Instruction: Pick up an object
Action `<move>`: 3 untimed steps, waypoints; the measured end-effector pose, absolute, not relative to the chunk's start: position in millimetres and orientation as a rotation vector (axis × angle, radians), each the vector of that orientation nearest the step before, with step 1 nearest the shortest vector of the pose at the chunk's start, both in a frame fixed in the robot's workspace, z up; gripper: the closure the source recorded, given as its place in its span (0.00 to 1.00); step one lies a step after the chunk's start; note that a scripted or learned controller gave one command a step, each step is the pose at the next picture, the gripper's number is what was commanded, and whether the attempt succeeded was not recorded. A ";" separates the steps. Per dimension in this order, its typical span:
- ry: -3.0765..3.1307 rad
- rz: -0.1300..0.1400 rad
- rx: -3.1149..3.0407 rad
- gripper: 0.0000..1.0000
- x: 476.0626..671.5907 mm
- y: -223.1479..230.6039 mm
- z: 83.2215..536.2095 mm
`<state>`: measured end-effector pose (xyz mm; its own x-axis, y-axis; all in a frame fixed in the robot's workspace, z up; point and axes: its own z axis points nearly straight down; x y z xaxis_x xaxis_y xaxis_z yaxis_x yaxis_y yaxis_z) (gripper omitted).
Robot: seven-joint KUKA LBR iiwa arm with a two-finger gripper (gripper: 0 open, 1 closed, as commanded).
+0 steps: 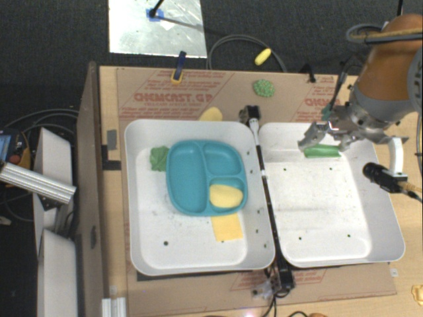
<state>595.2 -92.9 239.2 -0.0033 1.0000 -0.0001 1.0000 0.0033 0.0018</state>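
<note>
A short green stick-shaped piece [322,151] lies at the far edge of the right bin [344,243]. My gripper [328,139] hangs just over it, open, with one finger near each end of the piece. Nothing is held between the fingers. In the left bin [142,243] sits a blue divided plate [192,177] with a yellow lemon-like piece [225,195] in its near right compartment. A flat yellow square [227,228] lies in front of the plate. A green leafy piece [158,158] sits at the plate's left edge.
Behind the bins on the cardboard are a yellow piece [211,115], a round green piece [264,88] and a clamp [178,71]. Another small yellow item [263,57] rests beyond the board. A black part of the arm [380,175] overhangs the right bin's right side.
</note>
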 end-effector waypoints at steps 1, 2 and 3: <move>2.221 -0.007 2.227 0.00 624.9 -156.9 130.7; 2.226 0.001 2.213 0.00 650.7 -154.6 82.2; 2.225 0.006 2.210 1.00 651.6 -154.5 96.1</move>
<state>651.6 -154.5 96.1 -0.0067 1.0000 -0.0011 1.0000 0.0067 0.0068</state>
